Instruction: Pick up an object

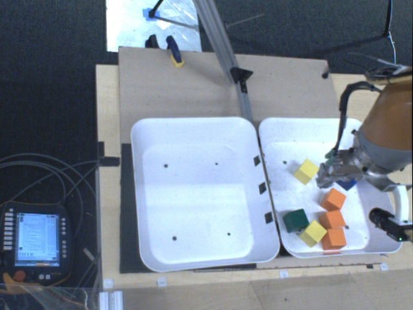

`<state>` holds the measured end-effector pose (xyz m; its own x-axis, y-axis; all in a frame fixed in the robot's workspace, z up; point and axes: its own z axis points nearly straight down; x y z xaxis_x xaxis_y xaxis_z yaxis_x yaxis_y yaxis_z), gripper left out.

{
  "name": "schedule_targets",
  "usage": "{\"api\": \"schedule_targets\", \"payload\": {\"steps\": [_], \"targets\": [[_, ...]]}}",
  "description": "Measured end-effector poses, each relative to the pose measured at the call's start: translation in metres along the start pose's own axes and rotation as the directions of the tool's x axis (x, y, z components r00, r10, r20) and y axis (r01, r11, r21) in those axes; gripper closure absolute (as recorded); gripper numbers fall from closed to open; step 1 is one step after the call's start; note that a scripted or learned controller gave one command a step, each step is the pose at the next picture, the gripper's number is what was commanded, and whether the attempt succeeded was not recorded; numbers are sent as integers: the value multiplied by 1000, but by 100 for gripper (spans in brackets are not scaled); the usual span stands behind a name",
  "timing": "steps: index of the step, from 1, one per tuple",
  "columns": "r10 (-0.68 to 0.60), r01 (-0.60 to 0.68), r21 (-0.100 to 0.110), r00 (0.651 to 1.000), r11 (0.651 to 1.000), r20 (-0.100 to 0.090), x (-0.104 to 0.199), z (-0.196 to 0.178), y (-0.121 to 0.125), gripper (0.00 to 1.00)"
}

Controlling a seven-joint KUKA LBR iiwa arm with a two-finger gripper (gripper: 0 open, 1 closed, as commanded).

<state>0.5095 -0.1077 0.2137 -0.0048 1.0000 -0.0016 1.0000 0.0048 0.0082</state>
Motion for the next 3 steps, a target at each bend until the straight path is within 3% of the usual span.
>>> {"api": "schedule_targets", "payload": {"steps": [2,3], "targets": [[-7,7,6,1000,1000,-4,114,-15,28,100],[-6,6,6,1000,1000,-4,158,-21,34,100]]}}
